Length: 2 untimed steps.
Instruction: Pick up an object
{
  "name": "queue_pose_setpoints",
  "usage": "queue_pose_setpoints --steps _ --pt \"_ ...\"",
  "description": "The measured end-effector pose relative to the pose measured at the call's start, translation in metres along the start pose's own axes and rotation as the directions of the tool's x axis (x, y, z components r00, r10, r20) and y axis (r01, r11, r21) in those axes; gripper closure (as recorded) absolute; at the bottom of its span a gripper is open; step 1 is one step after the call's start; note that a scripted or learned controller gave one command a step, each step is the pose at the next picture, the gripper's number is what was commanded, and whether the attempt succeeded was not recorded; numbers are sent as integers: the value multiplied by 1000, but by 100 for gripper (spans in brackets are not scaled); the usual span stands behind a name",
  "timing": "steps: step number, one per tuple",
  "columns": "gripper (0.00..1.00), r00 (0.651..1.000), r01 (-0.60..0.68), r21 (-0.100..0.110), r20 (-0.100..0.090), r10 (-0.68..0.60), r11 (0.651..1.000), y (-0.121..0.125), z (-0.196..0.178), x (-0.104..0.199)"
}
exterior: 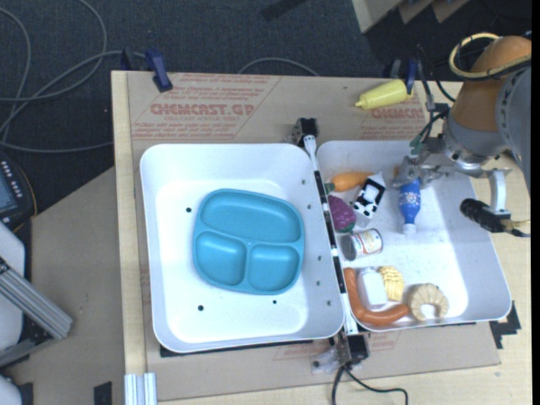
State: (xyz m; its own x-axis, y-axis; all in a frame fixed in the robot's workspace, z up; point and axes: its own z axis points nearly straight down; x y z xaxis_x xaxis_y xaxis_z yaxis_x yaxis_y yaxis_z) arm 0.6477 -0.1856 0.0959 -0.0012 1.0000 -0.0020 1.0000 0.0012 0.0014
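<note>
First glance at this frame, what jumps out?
The big blue divided plate lying alone in the left bin. Next, the right bin, cluttered along its left side with toy food: a carrot, a purple piece, a corn cob, a croissant. The gripper hangs right above a small blue bottle there.

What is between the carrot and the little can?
In the camera view, the purple toy and the black-and-white cow lie between the carrot and the can.
</note>
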Motion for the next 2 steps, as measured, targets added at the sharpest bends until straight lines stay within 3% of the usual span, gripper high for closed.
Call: queue_pose_setpoints --steps 1,2 --pt "100 1000 2 6 -4 -2 1000 -60 12 76" --pt "100 1000 8 -10 -3 -8 1000 -36 -96 155"
